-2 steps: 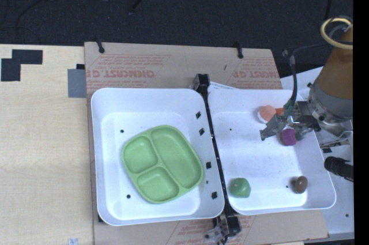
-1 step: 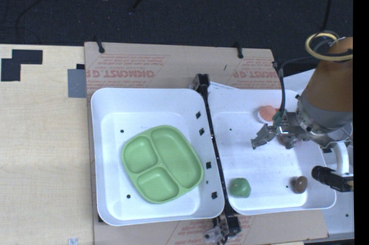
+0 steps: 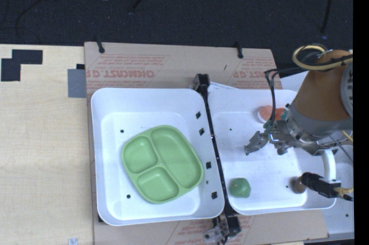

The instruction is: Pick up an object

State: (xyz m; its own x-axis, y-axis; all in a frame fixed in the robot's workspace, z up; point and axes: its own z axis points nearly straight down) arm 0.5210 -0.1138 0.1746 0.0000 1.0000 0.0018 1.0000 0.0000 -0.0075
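Gripper [image 3: 258, 143]: over right white bin [image 3: 253, 206], jaw state indeterminate | small green rounded object [image 3: 239, 187]: lying unlifted | Pick: judged not yet accomplished.

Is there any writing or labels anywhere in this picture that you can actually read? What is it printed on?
"CHEMCAST GP" or close to it: red print on the brown cardboard sheet under the bins, seen upside down and blurred, so the reading is unsure.
The same red print repeats toward the cardboard's right and along its front edge, cut off and too blurred to read.
No readable text on the white bins, the green plate or the arm.
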